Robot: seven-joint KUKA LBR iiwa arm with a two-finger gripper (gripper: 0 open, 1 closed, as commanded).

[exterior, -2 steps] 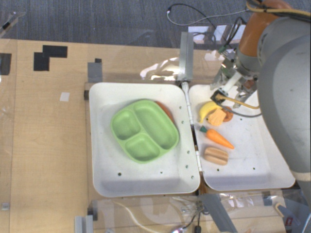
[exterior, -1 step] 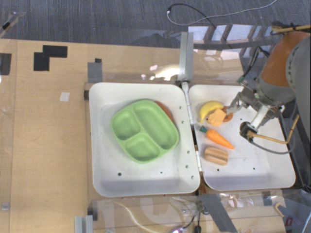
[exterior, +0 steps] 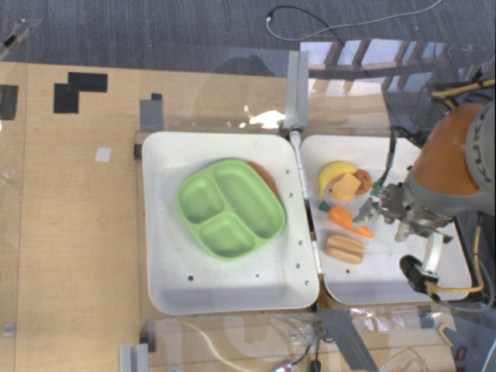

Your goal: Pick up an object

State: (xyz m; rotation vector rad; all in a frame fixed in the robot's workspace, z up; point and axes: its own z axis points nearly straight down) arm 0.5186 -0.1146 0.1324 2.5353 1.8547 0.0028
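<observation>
Arm low over the right bin, nothing visibly gripped, small food toys crowded beside it

Camera view: taking the right bin (exterior: 457, 273) as the landmark, the gripper (exterior: 385, 206) sits near its middle, at the end of the grey arm with its orange band (exterior: 449, 157); whether the hand is spread or pressed together I cannot tell, and no object shows in it. The likely targets lie in the bin's left half: a banana (exterior: 335, 175) at the back with a tan block (exterior: 346, 187) touching it, a carrot (exterior: 346, 221) just beside the gripper, and a small sausage-like roll (exterior: 344, 248) nearer the front. The risk, as I judge it, is the crowding: a descent could nudge the carrot aside, or close on two pieces and lose both. The green divided plate (exterior: 230, 208) lies in the left bin (exterior: 167, 285), well apart.
</observation>
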